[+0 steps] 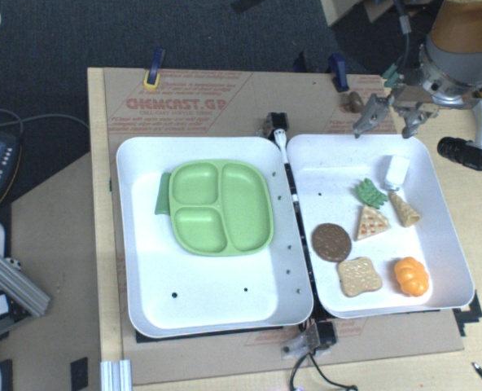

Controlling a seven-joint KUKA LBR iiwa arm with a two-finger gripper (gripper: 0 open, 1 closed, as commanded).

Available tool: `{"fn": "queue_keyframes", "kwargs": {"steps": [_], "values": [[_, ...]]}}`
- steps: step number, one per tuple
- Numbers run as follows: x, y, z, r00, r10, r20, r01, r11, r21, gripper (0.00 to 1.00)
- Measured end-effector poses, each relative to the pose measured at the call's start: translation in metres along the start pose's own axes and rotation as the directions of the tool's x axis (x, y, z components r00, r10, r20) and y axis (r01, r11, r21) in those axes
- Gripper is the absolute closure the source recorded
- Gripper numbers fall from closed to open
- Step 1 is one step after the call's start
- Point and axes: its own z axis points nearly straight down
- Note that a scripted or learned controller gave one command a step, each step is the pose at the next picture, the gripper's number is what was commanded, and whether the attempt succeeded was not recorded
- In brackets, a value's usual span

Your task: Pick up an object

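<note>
From above, the desk (111, 104) carries two shallow white bins side by side. The left bin (143, 283) holds a green divided plate (221, 207) with three compartments, lying slightly toward the bin's far half, with a darker green piece (161, 194) peeking out from under its left edge. The right bin (444, 243) holds the small things to pick from: a white block (396, 169) near the far right corner, a green leafy piece (370, 192) just beside it toward the middle, a tan cone-shaped piece (405, 209) to the right of a pizza-like wedge (373, 222), a round brown patty (331, 241) close to the bin's left wall, a slice of toast (360, 276) just in front of the patty, and an orange fruit-like piece (410, 276) near the front right. The gripper (394, 122) hangs at the far edge of the right bin, above the rim and well apart from the toys; its fingers (367, 120) are spread and nothing sits between them. Blue and yellow clamps (153, 70) grip the desk's far edge.
</note>
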Motion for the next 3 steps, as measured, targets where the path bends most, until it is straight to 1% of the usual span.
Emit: {"fn": "queue_keyframes", "kwargs": {"steps": [1,2,3], "values": [[0.000,0.002,-0.008,1.000,-0.002,0.002,0.002,1.000,-0.014,0.00],[-0.004,-0.003,0.053,1.000,-0.001,0.001,0.001,1.000,-0.008,0.00],[-0.010,0.004,0.105,1.000,-0.002,0.001,0.002,1.000,-0.008,0.00]]}}
